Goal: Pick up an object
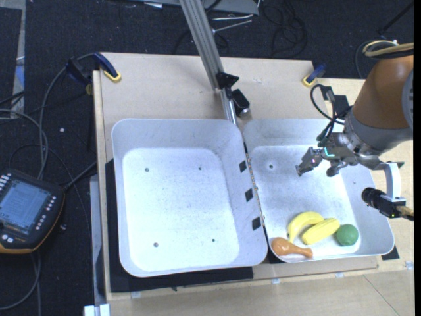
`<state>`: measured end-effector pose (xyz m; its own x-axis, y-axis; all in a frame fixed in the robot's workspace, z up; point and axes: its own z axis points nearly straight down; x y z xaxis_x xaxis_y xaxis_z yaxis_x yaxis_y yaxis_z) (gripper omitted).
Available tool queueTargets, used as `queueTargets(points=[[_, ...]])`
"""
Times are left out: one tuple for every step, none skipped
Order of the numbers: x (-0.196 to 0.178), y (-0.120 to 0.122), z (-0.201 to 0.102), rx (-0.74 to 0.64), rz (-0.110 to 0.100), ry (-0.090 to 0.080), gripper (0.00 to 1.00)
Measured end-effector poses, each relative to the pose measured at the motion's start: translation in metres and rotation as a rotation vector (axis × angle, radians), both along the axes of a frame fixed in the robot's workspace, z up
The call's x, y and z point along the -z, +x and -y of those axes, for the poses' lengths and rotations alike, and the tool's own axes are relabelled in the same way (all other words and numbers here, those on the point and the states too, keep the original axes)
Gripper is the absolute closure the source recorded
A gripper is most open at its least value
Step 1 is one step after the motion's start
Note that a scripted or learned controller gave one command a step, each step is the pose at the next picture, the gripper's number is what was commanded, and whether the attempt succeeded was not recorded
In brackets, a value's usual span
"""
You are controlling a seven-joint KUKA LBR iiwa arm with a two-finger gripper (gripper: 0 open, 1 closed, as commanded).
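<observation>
Hand (320,163) hovers over the upper part of the right bin (279,153), fingers spread, nothing between them. Candidates are clustered at the bin's near edge, well below the hand in frame and clear of it: banana (310,225) nearly straight below, slightly left; green ball (346,235) just right of the banana and touching it; orange drumstick-shaped toy (291,247) lower left. Banana's long axis runs lower left to upper right, so I'd say the fingers need to close across that diagonal. Left bin (125,137) is far left, not relevant.
</observation>
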<state>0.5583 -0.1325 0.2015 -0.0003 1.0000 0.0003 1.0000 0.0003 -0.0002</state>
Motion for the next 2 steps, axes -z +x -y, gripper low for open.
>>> queueTargets(points=[[0.0,0.0,0.0,0.0,0.0,0.0,0.0],[0.063,-0.002,-0.003,0.0,-0.005,0.001,0.0]])
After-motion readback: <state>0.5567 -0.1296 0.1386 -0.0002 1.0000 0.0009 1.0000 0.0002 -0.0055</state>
